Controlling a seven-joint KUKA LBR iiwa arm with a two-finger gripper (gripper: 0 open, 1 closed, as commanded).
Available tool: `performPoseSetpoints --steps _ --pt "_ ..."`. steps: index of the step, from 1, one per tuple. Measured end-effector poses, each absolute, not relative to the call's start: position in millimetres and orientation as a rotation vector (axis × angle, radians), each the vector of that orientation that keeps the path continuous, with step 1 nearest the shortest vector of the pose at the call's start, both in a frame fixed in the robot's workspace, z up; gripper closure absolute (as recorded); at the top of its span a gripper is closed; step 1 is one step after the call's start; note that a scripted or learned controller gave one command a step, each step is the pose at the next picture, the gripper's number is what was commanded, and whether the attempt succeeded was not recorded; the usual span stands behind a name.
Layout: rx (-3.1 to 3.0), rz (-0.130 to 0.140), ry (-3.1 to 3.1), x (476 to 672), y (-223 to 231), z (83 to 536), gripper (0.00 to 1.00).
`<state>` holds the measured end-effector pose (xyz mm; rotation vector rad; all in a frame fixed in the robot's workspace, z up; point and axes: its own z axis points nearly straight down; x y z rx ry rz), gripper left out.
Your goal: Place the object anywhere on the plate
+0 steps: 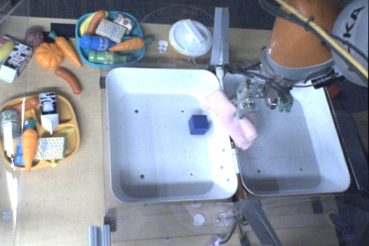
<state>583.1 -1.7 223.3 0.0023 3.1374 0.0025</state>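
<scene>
Near the left bin's centre we see a blue cube. Across the dividing rims drapes a pink cloth, touching the gripper; we cannot tell its finger state. Beyond, at the bench's back edge, a white lidded container and a blue bowl of toy food.

Grey KUKA iiwa arm entering from the right, orange band above the wrist, wrist pointing steeply downward. Two-finger metal gripper lowered at the left side of the right-hand bin. Finger state not discernible from above. Black cable looped over the orange section.
</scene>
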Motion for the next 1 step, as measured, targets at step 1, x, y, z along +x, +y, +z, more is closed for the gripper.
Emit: performPoseSetpoints --steps 1 --pt "-0.007 0.003 3.136 573.2 48.8 234.7 1.00"
